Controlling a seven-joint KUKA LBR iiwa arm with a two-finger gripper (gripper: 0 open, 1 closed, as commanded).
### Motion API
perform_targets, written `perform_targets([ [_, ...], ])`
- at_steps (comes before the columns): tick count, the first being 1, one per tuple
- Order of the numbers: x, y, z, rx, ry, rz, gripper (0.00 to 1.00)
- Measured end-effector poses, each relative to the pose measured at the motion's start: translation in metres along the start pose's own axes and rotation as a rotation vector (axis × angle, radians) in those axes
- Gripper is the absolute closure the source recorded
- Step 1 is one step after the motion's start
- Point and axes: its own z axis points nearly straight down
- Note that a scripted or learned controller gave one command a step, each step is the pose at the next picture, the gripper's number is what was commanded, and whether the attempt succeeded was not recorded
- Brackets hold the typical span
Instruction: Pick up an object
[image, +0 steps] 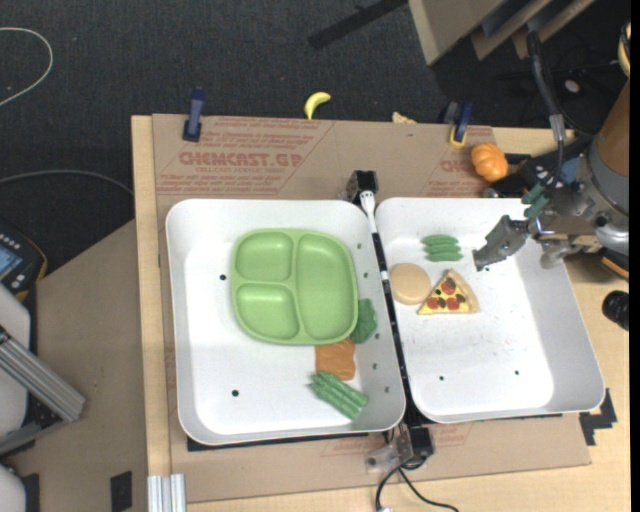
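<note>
Nearest the lens, at the desk's (150, 300) 6 o'clock edge: black cable clip (415, 440) at the seam between the two bins.

Items, largest to smallest:

1. Desk, tan board with red lettering, carrying both bins.
2. Left bin (195, 300), white, shallow. Contents listed at 4, 8 and 9.
3. Right bin (520, 340), white, shallow, touching the left bin along the centre seam.
4. Green divided plate (295, 285), three compartments, sitting at the centre of the left bin.
5. Robot arm (610, 190), grey, entering at 3 o'clock.
6. Claw (492, 250), dark, hovering over the right bin's 1 o'clock area, just to the 2 o'clock side of the pizza slice. Nothing lies between its fingers; whether they are spread or closed cannot be told from this angle.
7. Pizza slice (447, 296), yellow with red toppings, in the right bin toward 10 o'clock, touching the round bun.
8. Green bean pod (338, 395), at 5 o'clock in the left bin.
9. Orange toast piece (336, 360), just under the plate's 5 o'clock rim.
10. Round bun (408, 283), tan, at the pizza's 9 o'clock.
11. Small green pods (440, 246), at 12 o'clock from the pizza.
12. Orange toy fruit (489, 161), on the desk beyond the right bin, 12 o'clock.
13. Blue clamps (193, 113) on the far edge.
14. Yellow banana (316, 102), on the floor past the desk.
</note>
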Motion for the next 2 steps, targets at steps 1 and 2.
perform_targets([
  [1, -0.0502, 0.0225, -0.1894, -0.011, -0.008, 0.010, 0.00],
  [2, -0.0476, 0.0227, -0.1908, 0.004, -0.005, 0.007, 1.00],
])
